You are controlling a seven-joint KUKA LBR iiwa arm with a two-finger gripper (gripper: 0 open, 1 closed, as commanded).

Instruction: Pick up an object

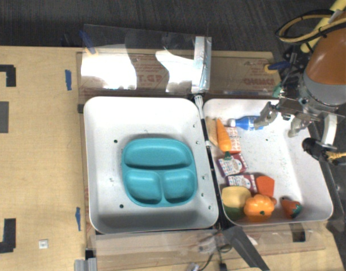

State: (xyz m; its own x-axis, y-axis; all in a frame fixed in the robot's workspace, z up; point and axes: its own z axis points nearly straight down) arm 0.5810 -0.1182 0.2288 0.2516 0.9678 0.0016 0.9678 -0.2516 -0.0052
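- Objects for picking all lie in the right bin (308, 168), crowded along its left wall and near edge — nothing is between the fingers yet, so the pick is, as I judge it, not begun.
- Gripper (281, 117) hangs over the far right part of that bin, its two fingers spread apart and pointing down and left; one finger (267, 115) shows pale against the bin floor, the other sits nearer the right wall.
- Blue-and-white bottle (244, 122) is the closest thing — just left of the spread fingers, lying flat with its long axis running left to right, roughly in line with the gap between them.
- Orange packet (225, 136) lies near and left of the bottle, against the left wall, its long axis running far to near.
- Purple pouches (234, 173) sit nearer still, then a yellow-green fruit (235, 198), an orange fruit (259, 205) and a small orange-and-teal toy (290, 207) along the near edge, well apart from the gripper.
- Left bin (99, 151) bears a teal divided tray (159, 171); it lies well to the left, across the shared wall.
- Judgement: the bottle needs the shortest move, a small shift left and down; because it lies along the line joining the fingers, a wrist turn would likely be needed to close across its narrow width.
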